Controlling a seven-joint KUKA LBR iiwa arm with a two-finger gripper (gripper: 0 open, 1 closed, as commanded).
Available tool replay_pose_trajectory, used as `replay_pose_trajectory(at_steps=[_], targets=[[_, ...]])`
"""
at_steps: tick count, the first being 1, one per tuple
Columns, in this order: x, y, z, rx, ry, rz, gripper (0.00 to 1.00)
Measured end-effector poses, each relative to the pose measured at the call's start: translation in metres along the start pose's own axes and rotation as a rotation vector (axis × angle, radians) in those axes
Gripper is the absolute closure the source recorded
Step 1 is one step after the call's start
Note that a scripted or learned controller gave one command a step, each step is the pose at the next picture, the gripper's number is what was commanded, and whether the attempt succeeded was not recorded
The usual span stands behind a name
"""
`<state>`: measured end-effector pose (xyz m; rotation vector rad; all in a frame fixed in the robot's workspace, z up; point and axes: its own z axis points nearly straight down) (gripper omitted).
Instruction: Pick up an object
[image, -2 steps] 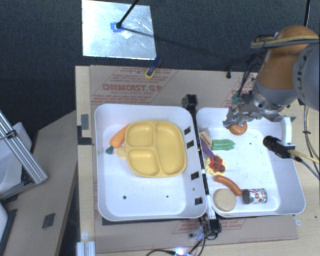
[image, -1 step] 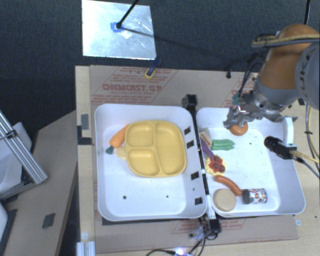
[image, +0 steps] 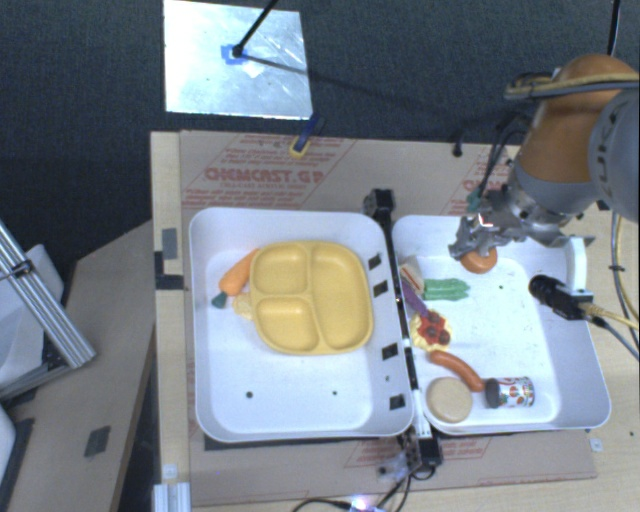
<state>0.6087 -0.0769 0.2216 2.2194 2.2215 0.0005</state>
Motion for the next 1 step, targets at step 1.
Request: replay_pose_trajectory(at_steps=[1], targets=[[0.0163,-0.0092,-0.0097,0.0,0.002,-0.005,1.0]])
